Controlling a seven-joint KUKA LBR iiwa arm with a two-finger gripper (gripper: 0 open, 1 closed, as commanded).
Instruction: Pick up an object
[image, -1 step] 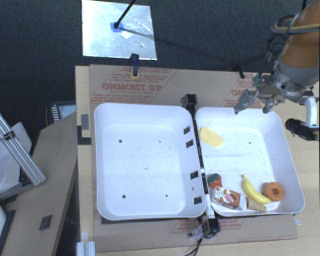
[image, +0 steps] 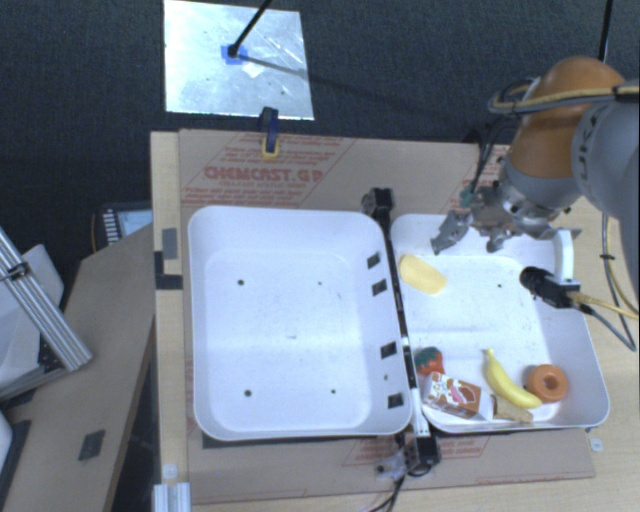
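1. Over the far end of the right bin (image: 590, 345), the gripper (image: 470, 232) hangs at the end of the arm (image: 560, 120), which reaches in from the right. Two grey fingers point down and toward the left; a gap shows between their tips, nothing in it, so the hand reads as open and unloaded.
2. Yellow block (image: 422, 274): lies on the right bin's floor near the divider, just below and left of the fingertips. Apart from the gripper, not touching it.
3. Banana (image: 503, 380): near end of the right bin, lying at a slant, well apart from the gripper.
4. Orange ring (image: 547, 382): just right of the banana, touching or nearly touching its lower end; cannot tell which.
5. Packet (image: 455, 395): red and white, near corner by the divider, just left of the banana.
6. Small red and green item (image: 429, 360): just above the packet, against the divider. Too small to identify.
7. Left bin (image: 215, 260): white, beside the right bin, sharing the black divider strip.
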